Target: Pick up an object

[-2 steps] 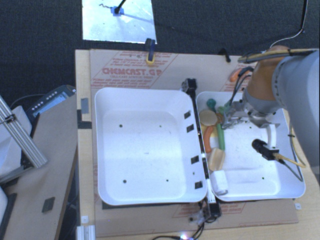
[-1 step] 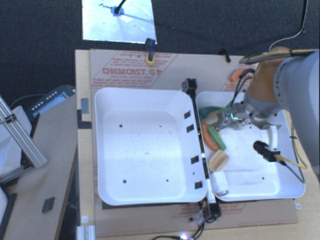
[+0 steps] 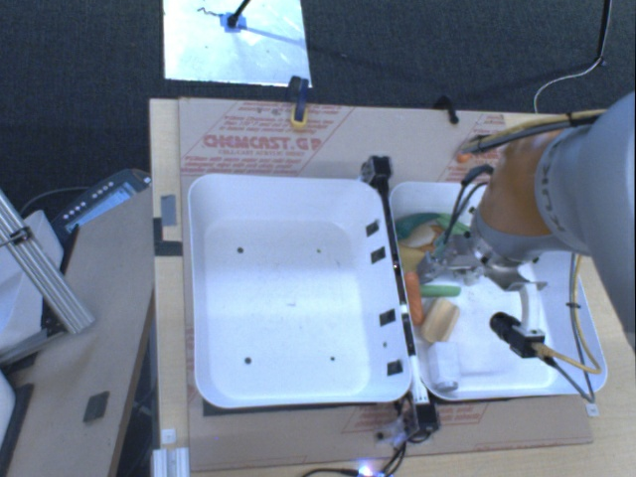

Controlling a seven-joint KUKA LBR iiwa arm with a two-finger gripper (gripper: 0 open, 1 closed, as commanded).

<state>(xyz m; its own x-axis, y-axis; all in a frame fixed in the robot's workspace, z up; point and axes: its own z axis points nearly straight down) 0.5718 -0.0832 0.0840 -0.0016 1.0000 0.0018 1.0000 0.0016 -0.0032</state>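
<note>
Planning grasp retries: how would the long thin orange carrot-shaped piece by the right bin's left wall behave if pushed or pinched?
The orange carrot-shaped piece looks rounded and tapered, so a sideways push would probably roll it. It lies along the right bin's wall, which may leave one finger little room. It touches a tan block, so that would likely shift too.

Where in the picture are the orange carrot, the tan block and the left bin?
orange carrot (image 3: pixel 414 297), camera view, middle of its length.
tan block (image 3: pixel 440 319), camera view, its top face.
left bin (image 3: pixel 288 296), camera view, bare floor.
</note>
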